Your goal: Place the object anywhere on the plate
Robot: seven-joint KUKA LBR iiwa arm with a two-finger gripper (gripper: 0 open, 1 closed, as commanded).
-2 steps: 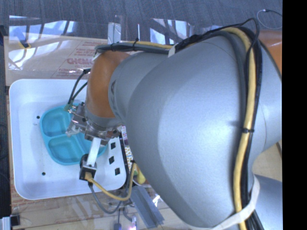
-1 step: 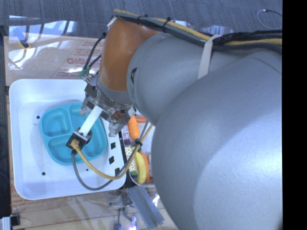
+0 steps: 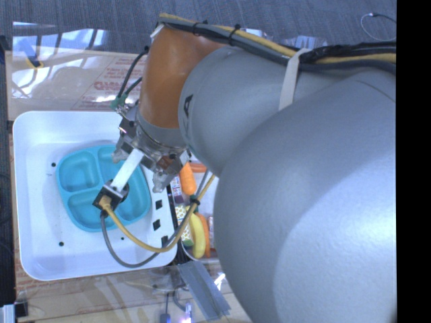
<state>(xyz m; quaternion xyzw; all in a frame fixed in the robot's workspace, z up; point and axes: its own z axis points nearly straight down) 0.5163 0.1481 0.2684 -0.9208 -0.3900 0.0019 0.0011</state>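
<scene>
The blue divided plate (image 3: 81, 187) lies in the left white bin (image 3: 34, 180), towards its middle. My gripper (image 3: 161, 184) hangs at the plate's right edge, over the seam between the two bins, below the orange wrist band. The wrist and its fittings hide the space under the gripper, so nothing can be seen held there. Just to the right of the gripper lie an orange carrot-like piece (image 3: 188, 179) and a yellow banana-like piece (image 3: 198, 234), partly covered by the arm.
The grey arm (image 3: 303, 180) covers nearly all of the right bin. A small patterned packet (image 3: 178, 195) shows between the gripper and the orange piece. Bare white floor of the left bin surrounds the plate.
</scene>
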